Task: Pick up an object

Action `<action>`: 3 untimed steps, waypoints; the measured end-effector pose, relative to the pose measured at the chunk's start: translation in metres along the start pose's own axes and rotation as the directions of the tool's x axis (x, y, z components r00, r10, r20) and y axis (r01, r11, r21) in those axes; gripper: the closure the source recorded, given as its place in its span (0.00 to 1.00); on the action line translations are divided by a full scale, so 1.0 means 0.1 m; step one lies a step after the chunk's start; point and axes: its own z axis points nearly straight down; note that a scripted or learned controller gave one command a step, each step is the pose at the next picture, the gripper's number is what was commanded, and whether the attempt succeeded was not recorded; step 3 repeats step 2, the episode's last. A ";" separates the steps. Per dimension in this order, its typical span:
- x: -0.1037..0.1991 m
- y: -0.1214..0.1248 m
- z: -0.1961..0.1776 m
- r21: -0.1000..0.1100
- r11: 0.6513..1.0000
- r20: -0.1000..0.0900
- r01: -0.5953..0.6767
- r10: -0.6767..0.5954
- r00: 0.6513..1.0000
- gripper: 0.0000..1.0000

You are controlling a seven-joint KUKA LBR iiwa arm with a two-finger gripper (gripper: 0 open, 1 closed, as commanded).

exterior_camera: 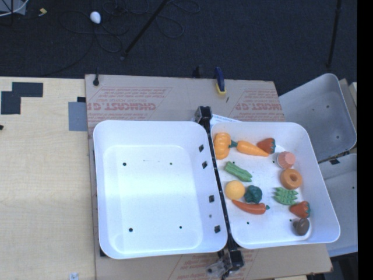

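Observation:
The right white bin holds several toy foods. An orange pumpkin lies at its upper left, beside an orange carrot and a red strawberry. A pink round piece and a brown donut sit toward the right. A green pod, a yellow-orange ball, a dark green piece and a red chilli lie in the middle. A green leafy piece, a small red piece and a brown lump rest at the lower right.
The left white bin sits beside the right one, joined by a black clip strip. Both rest on a cardboard sheet on the wooden bench. A grey tilted panel stands at the right. Cables lie on the dark floor behind.

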 end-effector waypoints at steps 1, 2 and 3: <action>-0.55 0.00 0.05 0.006 1.000 -0.001 -0.005 0.005 1.000 1.00; -0.18 -0.01 1.06 0.011 1.000 -0.004 0.000 0.000 1.000 1.00; -0.18 -0.01 1.06 0.011 1.000 -0.004 0.000 0.000 1.000 1.00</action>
